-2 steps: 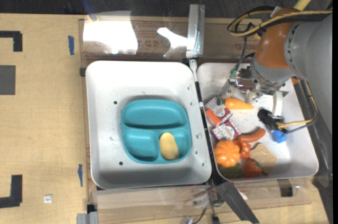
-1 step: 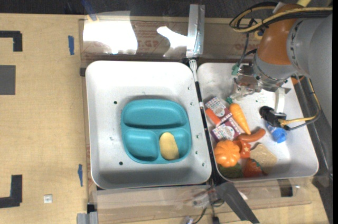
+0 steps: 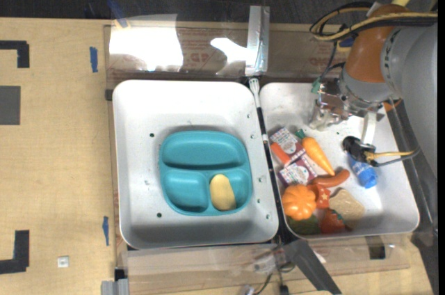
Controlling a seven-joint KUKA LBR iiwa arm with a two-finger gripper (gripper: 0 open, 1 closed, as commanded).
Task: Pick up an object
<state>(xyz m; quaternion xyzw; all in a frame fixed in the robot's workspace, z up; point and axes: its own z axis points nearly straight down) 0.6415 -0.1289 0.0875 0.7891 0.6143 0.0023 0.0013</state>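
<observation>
The gripper (image 3: pixel 325 118), whose opening I cannot tell, hangs over the right bin (image 3: pixel 400 206) near its back wall, apart from the carrot (image 3: pixel 318 154) and pumpkin (image 3: pixel 300 201).

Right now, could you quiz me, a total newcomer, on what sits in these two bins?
1. True or false: the yellow potato-shaped toy lies in the teal divided plastic tray.
2. Which bin holds the round orange toy pumpkin: A left, B right?
3. Fill in: the gripper hangs over the ___ white bin.

Key: 1 true; 2 B; 3 right.
</observation>
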